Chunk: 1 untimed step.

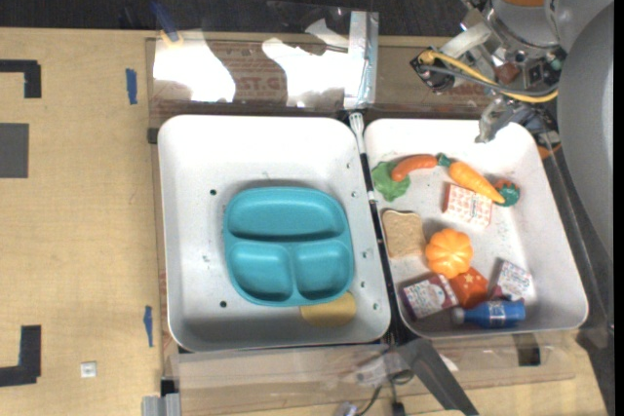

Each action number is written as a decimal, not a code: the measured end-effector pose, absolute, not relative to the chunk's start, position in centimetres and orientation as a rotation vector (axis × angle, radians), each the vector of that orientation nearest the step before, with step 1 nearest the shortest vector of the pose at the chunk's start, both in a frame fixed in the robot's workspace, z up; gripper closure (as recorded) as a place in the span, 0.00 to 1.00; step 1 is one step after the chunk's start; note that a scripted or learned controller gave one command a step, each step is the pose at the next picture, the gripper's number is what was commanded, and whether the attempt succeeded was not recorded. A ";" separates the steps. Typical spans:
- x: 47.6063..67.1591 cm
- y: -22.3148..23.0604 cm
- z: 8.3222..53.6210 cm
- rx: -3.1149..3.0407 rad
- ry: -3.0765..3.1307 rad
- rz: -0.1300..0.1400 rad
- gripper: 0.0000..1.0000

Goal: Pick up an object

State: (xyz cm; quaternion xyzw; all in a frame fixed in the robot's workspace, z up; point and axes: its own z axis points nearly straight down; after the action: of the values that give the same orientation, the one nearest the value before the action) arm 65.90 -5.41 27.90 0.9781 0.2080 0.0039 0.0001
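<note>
Nearest the bench's front edge, the left bin (185,209) carries a teal divided tray (288,244) with three compartments, and a small yellowish block (329,310) lies just beside the tray's near corner, against the bin's front wall. In the right bin (561,239) the things for picking crowd together: along the front lie a blue bottle (493,313) on its side, a dark red packet (426,294) and a small red item (469,284) touching or nearly touching one another, with a little white and purple packet (513,279) at the right. Just behind them sits an orange pumpkin-shaped toy (448,250), beside a slice of brown bread (402,234) that lies flat by the bin's left wall. Farther back is a white carton with red print (467,205), then a carrot (475,180) lying at a slant, and a second, redder carrot (415,165) with a green leafy piece (387,180) at its left end. Beyond the bins a sheet of clear plastic (263,63) glares under the light. At the far right corner the gripper (495,120) hangs over the back rim of the right bin, wrapped in yellow cables, apart from every object; nothing is in its grasp, though how wide it stands I cannot tell.
</note>
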 end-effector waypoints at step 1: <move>64.8 -1.1 18.1 3.129 0.315 -0.010 0.00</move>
State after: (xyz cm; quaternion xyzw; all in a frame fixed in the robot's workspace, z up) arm 64.84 -1.15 18.12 0.9950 0.1002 -0.0032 -0.0015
